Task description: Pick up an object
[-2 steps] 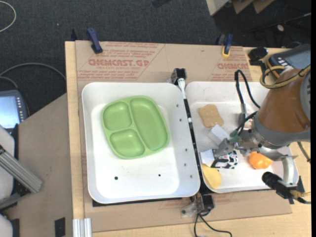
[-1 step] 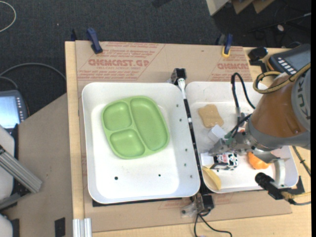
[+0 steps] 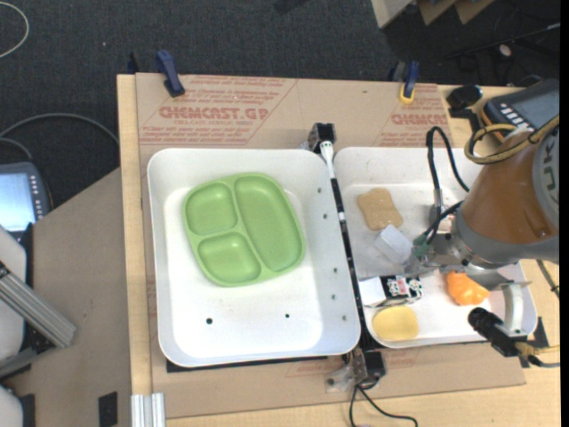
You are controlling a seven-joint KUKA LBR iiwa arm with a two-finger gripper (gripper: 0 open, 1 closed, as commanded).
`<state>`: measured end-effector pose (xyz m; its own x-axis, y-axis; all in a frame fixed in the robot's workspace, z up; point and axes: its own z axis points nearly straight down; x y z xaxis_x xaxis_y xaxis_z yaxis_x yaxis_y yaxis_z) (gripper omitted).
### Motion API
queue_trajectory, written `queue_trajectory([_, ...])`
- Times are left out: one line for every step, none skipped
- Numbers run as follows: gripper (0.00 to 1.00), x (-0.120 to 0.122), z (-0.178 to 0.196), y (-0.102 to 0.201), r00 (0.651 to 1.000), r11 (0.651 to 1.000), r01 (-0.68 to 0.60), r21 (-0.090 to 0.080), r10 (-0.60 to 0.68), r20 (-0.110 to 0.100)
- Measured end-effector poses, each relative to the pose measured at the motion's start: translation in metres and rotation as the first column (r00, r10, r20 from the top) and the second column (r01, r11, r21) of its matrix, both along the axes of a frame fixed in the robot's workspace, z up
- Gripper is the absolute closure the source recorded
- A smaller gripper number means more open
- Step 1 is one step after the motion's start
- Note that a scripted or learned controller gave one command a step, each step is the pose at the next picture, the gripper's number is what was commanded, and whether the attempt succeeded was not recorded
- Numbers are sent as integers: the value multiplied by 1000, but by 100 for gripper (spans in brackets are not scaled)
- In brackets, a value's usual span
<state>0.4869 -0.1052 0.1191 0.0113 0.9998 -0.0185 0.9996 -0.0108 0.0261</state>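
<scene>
While two white bins sit side by side, the left bin [image 3: 169,238] holds one green tray [image 3: 244,228]. Four objects lie in the right bin [image 3: 356,163]: a tan slab [image 3: 379,208], clear packet [image 3: 391,239], yellow lump [image 3: 396,324] and orange piece [image 3: 466,288]. Down among them, the arm [image 3: 507,203] hides the gripper [image 3: 420,258]; I cannot tell its state.

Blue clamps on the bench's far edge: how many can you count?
2: one blue clamp at the far left, another at the far right. The arm may hide others.
</scene>
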Motion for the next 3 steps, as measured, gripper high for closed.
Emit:
queue_trajectory([100,-6,69,106,1000,999,-22,23,23,-19])
queue_trajectory([100,67,111,246,999,999,-28,26,29,-15])
queue_trajectory([100,89,23,228,999,1000,-9,18,9,-33])
